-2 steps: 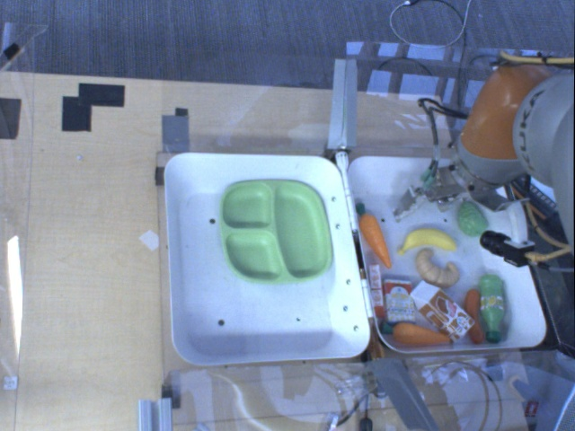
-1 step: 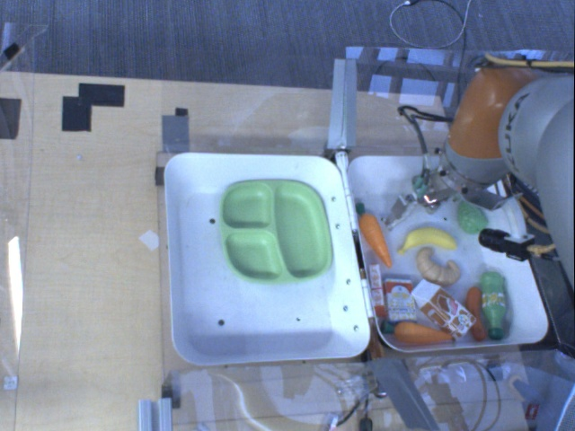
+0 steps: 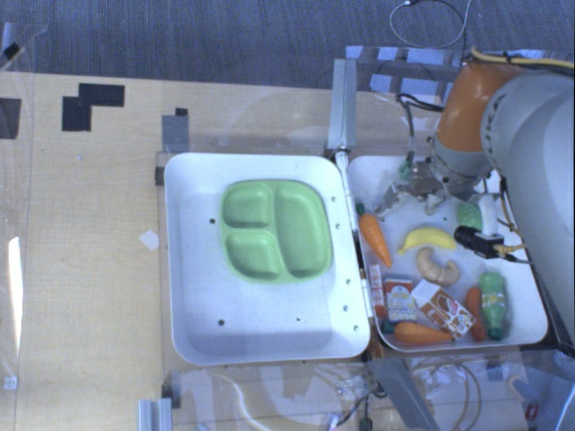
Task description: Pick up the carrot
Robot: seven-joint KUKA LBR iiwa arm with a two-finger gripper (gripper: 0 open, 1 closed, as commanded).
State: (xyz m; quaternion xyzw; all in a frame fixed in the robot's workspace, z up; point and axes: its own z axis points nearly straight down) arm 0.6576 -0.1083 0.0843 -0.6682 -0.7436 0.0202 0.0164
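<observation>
Fingers (image 3: 392, 197) of the gripper (image 3: 415, 196) are hanging spread and empty over the back of the right bin (image 3: 373, 182), while the carrot (image 3: 375, 239) is lying along its left wall, looking light, stiff and smooth, probably best grasped across its thicker upper half.

orange carrot (image 3: 375, 239), lying slantwise, tapering toward its lower end, beside the right bin's left wall

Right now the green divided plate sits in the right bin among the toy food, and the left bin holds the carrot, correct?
Reversed. The camera view shows the green divided plate alone in the left bin; the carrot lies in the right bin among the toy food.
</observation>
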